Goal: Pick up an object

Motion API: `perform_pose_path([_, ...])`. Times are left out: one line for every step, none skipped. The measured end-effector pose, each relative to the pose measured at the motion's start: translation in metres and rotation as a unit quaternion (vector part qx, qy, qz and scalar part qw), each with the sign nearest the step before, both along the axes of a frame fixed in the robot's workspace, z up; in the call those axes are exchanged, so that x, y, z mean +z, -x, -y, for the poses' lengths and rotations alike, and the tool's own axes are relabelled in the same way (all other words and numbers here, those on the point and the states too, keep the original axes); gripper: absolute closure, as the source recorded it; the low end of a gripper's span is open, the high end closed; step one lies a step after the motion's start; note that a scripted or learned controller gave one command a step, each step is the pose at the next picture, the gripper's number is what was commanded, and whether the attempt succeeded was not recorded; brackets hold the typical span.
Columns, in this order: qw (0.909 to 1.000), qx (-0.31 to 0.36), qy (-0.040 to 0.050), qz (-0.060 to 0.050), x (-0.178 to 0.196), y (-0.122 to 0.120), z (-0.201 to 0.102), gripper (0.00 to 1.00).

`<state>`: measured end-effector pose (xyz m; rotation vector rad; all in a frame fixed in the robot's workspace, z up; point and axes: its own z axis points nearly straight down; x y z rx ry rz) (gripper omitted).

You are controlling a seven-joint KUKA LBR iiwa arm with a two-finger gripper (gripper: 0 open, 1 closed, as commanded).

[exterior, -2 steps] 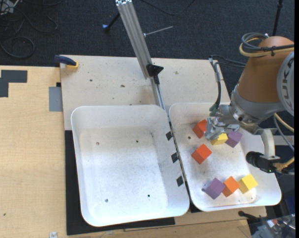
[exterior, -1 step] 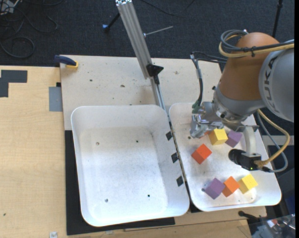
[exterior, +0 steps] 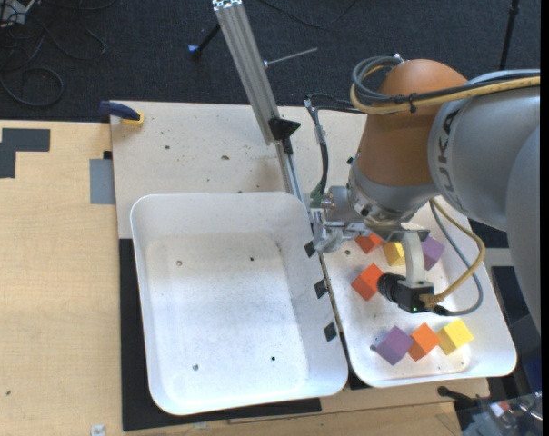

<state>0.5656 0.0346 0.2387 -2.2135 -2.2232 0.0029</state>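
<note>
Hand low at the right bin's left rim, blocks close by.

On the surface (exterior: 193,153) the left bin (exterior: 165,212) and the right bin (exterior: 493,366) sit side by side. The hand (exterior: 327,234) hangs over the right bin's left edge, under the arm (exterior: 411,134); whether it is released or clenched I cannot tell. Just right of it lie an orange block (exterior: 367,281), a yellow block (exterior: 394,253) and a purple block (exterior: 432,251). Along the near rim the front purple block (exterior: 393,344), front orange block (exterior: 424,340) and front yellow block (exterior: 456,335) sit in a row, close together.
</note>
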Motion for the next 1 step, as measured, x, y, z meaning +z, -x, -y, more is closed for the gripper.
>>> perform_pose_path([1.0, 0.0, 0.0, 0.001, 0.0044, -0.024, -0.0492, 1.0])
